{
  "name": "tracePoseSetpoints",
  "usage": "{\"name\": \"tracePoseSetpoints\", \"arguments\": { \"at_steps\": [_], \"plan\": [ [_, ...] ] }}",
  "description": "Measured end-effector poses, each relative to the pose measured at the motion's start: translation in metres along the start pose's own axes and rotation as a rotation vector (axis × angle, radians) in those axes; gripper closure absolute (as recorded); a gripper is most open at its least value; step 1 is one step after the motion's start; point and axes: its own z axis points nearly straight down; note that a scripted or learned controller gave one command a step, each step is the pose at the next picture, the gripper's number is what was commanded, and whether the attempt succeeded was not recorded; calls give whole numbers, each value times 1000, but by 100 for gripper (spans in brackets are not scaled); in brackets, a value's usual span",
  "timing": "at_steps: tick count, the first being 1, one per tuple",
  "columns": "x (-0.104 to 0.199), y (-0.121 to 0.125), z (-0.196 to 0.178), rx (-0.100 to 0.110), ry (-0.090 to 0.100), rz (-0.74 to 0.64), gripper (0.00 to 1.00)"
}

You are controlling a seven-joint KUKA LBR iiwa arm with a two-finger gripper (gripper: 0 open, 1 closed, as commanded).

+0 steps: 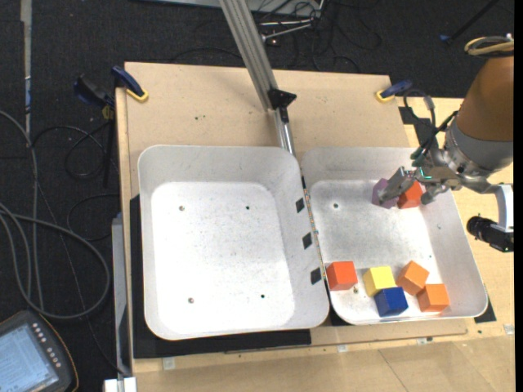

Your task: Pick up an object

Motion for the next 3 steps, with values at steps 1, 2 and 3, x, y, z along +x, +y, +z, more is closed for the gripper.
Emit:
{"name": "tracePoseSetpoints", "arguments": {
  "at_steps": [1,2,3],
  "plan": [
    [0,0,0,0,0,1,0],
    [-4,0,44,3,0,2,0],
    [-3,0,87,3,0,2,0]
  ]
}}
